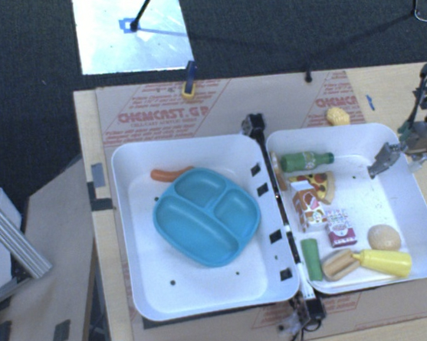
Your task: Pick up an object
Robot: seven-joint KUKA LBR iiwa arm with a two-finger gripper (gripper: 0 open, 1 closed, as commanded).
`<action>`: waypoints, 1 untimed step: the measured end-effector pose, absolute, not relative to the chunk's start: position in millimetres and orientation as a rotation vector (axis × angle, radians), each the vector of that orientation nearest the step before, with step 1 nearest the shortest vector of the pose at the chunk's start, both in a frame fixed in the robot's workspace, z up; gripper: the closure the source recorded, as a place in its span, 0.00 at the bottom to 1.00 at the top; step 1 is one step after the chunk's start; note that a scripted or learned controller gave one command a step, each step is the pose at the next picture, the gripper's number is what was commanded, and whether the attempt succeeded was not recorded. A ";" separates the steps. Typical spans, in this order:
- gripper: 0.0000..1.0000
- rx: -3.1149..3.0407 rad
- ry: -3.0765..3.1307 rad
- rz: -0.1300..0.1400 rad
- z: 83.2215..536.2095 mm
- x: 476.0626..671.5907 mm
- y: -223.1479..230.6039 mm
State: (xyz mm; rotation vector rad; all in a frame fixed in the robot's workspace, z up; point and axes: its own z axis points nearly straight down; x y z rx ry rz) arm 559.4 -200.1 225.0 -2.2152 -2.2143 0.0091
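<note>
In the right bin (414,203), the candidate objects are grouped along its left wall and near edge. A green bottle (306,161) lies on its side at the far left of the bin. Just below it sit a pizza slice (319,184) and a small printed carton (308,207), then a red-and-white packet (340,227). A green cylinder (311,259) lies against the left wall. A hot dog (339,264), a yellow bottle (384,261) and a tan egg-shaped item (384,237) occupy the near edge.

The gripper (382,159) is positioned over the far right part of the same bin, well apart from all of these objects. No object is between its fingers; whether they are spread or pressed together cannot be determined at this resolution.

The left bin (140,236) contains a blue divided plate (206,216), with an orange sausage-shaped item (169,174) just beyond its far edge. A small yellow object (337,117) rests on the cardboard sheet (160,112) outside the right bin, beyond its far rim.
</note>
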 end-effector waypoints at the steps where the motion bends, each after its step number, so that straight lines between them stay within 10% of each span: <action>1: 0.00 -2.219 -2.226 -0.001 232.1 562.1 -199.6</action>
